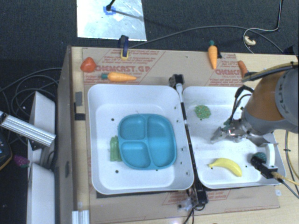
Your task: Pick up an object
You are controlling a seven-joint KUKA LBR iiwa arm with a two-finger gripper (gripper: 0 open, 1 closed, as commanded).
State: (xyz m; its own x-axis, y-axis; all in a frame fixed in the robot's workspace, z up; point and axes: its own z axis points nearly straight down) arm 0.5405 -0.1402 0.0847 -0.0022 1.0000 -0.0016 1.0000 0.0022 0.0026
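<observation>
My gripper (220, 135) hangs low over the middle of the right bin (261, 180), at the end of the grey and orange arm coming in from the right. A small green leafy piece (202, 111) lies in that bin up and to the left of the gripper, apart from it. A yellow banana (226, 166) lies near the bin's front edge, just below the gripper. Nothing shows in the gripper's grasp.
The left bin (100, 106) holds a blue divided plate (147, 141) with a green piece (114, 149) at its left side. On the cardboard behind the bins lie carrots (122, 77) (213, 56) and a red-orange item (88, 64).
</observation>
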